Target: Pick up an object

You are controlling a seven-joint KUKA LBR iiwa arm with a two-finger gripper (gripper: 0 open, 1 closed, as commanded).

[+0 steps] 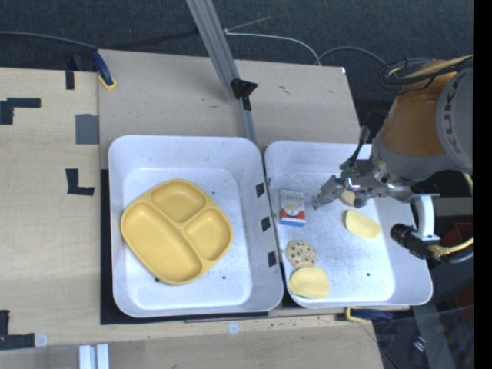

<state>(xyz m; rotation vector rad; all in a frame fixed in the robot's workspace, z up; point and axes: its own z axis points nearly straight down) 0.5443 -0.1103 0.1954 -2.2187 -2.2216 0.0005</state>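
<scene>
Two white bins: the left bin (123,206) has a yellow divided plate (176,230). Over the right bin (400,287), the gripper (338,192) has fingers spread, nothing pinched, yellow piece (362,224) right beside it, near the right edge.

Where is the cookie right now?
The cookie lies in the right bin near its left wall, between the small carton above it and a pale yellow piece below.

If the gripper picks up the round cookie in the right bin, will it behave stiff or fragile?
The cookie lies flat as a thin disc, so it is probably stiff and light. Its low edge gives little to pinch, so it may slide on the smooth right bin floor. It seems unlikely to roll.
</scene>
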